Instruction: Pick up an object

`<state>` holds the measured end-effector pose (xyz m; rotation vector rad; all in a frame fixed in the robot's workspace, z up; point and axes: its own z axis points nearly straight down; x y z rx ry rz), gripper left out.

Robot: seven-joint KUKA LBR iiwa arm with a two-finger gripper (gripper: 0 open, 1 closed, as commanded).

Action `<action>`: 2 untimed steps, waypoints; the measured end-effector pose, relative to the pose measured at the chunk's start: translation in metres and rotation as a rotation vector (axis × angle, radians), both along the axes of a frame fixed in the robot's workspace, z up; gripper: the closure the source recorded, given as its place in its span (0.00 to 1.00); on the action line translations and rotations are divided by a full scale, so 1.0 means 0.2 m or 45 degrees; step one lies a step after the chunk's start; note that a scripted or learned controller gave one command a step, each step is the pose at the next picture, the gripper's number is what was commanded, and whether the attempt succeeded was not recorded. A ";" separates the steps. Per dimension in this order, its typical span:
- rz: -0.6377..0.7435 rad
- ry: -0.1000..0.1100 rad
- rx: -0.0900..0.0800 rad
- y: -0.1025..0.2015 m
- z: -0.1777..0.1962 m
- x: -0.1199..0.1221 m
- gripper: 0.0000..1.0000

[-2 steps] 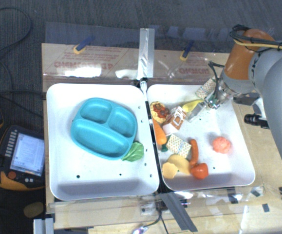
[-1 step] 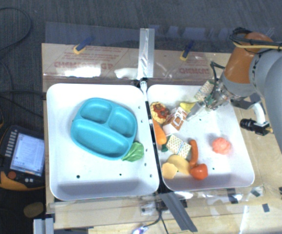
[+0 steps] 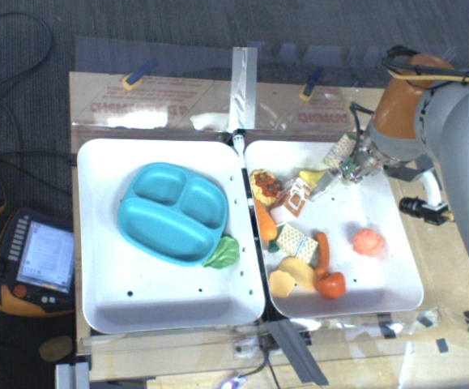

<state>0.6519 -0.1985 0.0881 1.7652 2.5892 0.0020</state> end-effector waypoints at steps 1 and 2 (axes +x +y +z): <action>-1.112 0.101 0.021 -0.03 0.00 0.06 0.00; -1.117 0.072 0.005 -0.05 0.04 0.07 1.00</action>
